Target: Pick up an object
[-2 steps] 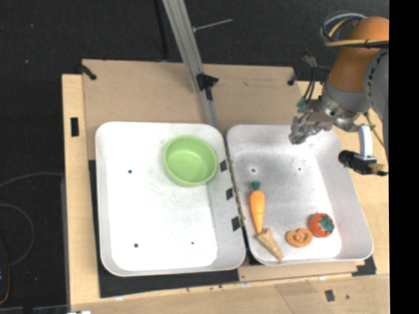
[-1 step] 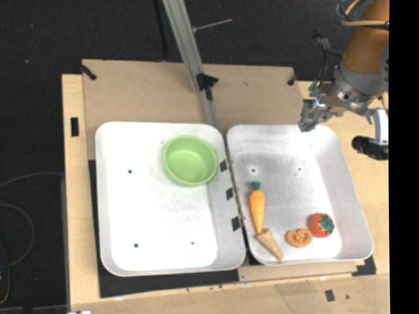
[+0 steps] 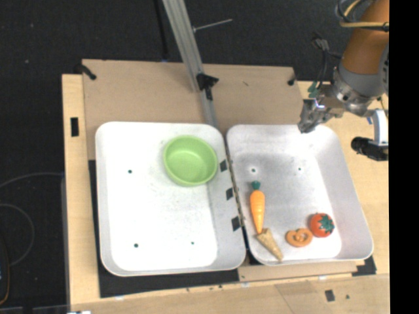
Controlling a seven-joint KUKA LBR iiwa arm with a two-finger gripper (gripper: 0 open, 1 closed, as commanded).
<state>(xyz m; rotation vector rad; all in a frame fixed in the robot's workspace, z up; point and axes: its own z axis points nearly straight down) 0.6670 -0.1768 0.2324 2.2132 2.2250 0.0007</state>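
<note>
The carrot (image 3: 257,210) is lying in the right bin (image 3: 308,156), lower left, its long axis running up-down in the frame, green top upward. A cone (image 3: 269,244) is touching its lower tip; a tomato (image 3: 321,225) and orange slice (image 3: 299,237) are sitting rightward. The end effector (image 3: 308,123) is hovering over the bin's upper right; whether it is apart or together cannot be told. A green bowl (image 3: 190,161) is sitting in the left bin (image 3: 131,201).

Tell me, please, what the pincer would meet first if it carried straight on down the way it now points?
Probably bare bin floor. The pincer points down over the far right corner of the right bin, and nothing lies there; the carrot and tomato sit nearer the camera. Its height above the bin is unclear.
</note>
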